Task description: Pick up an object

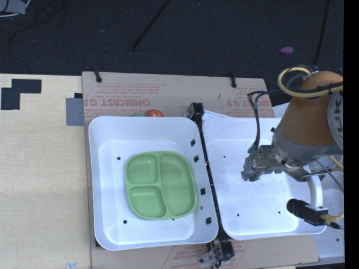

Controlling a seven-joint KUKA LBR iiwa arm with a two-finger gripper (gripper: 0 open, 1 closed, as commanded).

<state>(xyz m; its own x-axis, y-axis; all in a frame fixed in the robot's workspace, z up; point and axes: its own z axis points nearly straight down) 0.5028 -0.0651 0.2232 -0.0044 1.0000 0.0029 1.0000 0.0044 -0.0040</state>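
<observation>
Over the right bin (pixel 263 217), well apart from the green divided plate (pixel 161 184) lying in the left bin (pixel 106 228), hangs the end effector (pixel 253 170); its finger state cannot be told. Risk: descending here, it would likely meet bare floor. A red object (pixel 153 114) behind the left bin is half hidden.

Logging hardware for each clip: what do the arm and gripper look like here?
The arm shows a broad orange band above grey wrist housing. Black and yellowish cables loop around it. The gripper is a small dark grey metal assembly.
</observation>
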